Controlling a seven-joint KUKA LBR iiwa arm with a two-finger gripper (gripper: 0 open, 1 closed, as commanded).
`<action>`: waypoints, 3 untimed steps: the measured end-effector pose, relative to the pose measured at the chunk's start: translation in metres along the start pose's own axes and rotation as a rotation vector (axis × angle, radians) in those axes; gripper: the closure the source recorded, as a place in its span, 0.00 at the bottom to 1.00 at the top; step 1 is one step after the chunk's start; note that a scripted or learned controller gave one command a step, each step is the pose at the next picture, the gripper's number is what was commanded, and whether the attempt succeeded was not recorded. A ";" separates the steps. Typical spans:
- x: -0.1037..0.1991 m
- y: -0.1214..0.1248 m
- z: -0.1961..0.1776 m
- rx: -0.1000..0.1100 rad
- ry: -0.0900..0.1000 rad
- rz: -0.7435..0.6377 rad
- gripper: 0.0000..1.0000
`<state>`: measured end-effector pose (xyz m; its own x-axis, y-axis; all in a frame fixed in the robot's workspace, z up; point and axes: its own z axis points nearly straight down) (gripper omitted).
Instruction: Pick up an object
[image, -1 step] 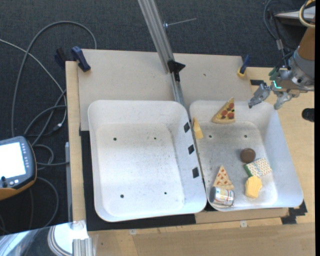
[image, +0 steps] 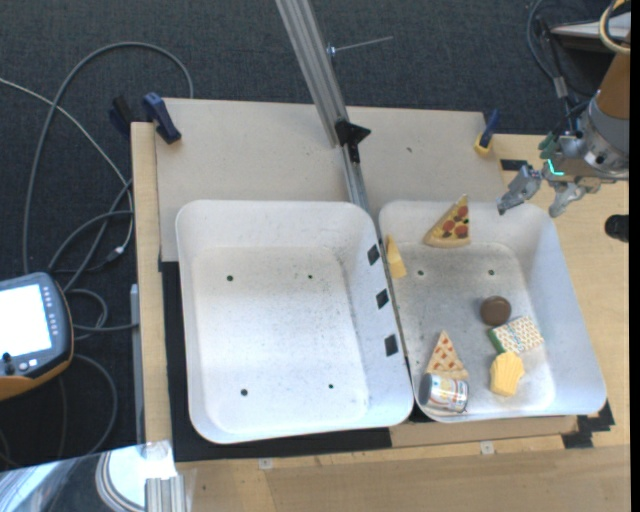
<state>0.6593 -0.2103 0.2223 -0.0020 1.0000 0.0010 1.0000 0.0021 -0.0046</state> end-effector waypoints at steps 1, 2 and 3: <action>0.006 0.000 0.059 0.003 0.001 -0.001 0.00; 0.007 -0.010 0.107 0.003 0.001 0.002 0.00; 0.008 -0.010 0.131 0.001 0.000 0.000 0.00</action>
